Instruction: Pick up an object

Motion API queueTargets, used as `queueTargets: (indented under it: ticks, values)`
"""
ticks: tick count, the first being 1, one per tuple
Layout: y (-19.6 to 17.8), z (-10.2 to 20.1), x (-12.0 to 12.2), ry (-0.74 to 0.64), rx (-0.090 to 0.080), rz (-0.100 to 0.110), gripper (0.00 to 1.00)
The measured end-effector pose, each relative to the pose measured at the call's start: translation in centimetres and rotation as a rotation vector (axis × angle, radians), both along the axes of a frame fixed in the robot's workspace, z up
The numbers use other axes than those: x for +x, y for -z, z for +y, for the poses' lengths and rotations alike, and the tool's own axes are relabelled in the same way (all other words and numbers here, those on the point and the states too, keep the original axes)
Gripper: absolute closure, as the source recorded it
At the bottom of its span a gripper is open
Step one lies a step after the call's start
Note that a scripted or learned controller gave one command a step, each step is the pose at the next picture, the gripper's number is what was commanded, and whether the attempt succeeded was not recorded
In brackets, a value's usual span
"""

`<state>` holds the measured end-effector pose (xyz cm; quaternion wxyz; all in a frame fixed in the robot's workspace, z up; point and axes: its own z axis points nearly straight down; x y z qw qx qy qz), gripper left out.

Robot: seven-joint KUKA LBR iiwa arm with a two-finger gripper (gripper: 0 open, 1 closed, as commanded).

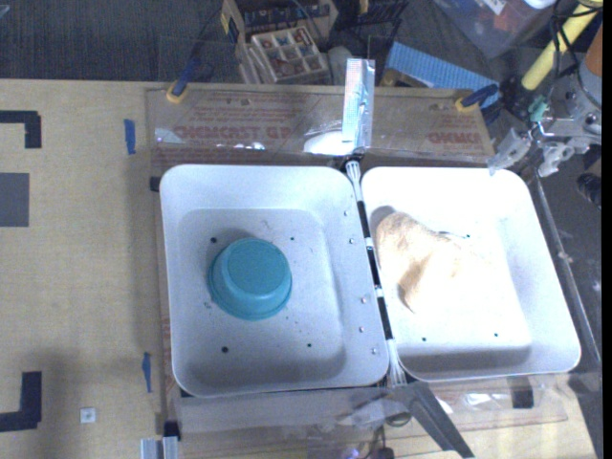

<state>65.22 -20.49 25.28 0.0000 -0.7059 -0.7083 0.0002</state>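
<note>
Camera view: a round teal plastic bowl [251, 277] sits upside down in the left shallow white bin [182, 208]. At 3 o'clock, a crumpled beige cloth [426, 261] lies in the right white bin [550, 342]. The pincer's [545, 142] state I cannot tell.

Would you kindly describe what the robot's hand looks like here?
The hand is a small, pale grey, metal-looking cluster of angular parts with a tiny teal spot near its top. It is too blurred to read markings. Yellow tubing curves above it; whether that belongs to the arm is unclear.
</note>
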Motion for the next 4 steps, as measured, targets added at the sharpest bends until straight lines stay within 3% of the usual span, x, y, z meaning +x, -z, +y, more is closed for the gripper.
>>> queueTargets:
  ticks: [1, 2, 3, 4]
  values:
    - [6.8, 12.6, -3.4, 0.034, 0.0, 0.0, 0.0]
    - [5.9, 5.0, -2.5, 0.038, -0.002, -0.004, 0.0]
    - [13.3, 10.2, -5.6, 0.121, 0.0, 0.001, 0.0]
    - [16.3, 10.0, -2.4, 0.018, -0.002, -0.01, 0.0]
